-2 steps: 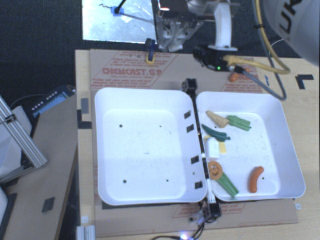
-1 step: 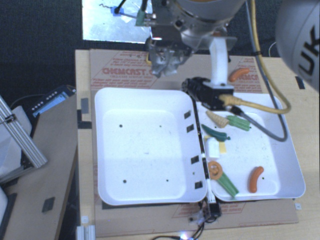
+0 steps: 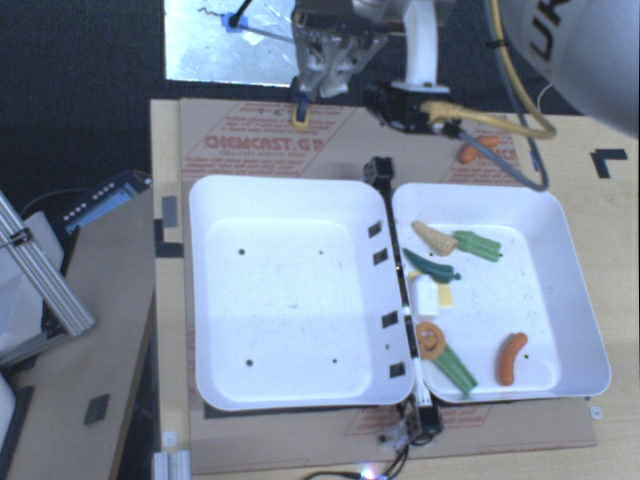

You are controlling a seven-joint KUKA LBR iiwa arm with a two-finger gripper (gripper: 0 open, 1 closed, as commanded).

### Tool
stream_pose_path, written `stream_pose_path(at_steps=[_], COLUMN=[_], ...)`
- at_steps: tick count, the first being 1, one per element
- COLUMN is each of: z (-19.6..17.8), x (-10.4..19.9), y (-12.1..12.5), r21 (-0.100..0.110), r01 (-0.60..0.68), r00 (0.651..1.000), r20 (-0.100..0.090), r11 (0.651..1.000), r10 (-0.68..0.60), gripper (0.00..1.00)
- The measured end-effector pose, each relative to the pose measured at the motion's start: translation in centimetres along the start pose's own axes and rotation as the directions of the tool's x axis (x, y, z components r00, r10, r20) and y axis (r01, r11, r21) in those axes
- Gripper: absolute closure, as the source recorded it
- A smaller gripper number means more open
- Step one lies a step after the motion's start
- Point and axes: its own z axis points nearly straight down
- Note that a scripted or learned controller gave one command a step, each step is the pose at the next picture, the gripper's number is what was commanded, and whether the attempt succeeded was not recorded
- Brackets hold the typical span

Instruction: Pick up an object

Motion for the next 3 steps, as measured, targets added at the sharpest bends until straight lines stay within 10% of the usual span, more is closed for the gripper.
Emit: stream_pose_path(at_steps=[1, 3], z=[-0.1, 0.0], x=[0.1, -1.4], y=[-9.3, 3.4], r21=[0.006, -0.001], r01=[0.008, -0.001], r00=[1.0, 1.0], r20=[-0.001, 0.0], r11=[1.0, 1.0], r10=[-0.008, 0.001], gripper=[1.0, 1.0])
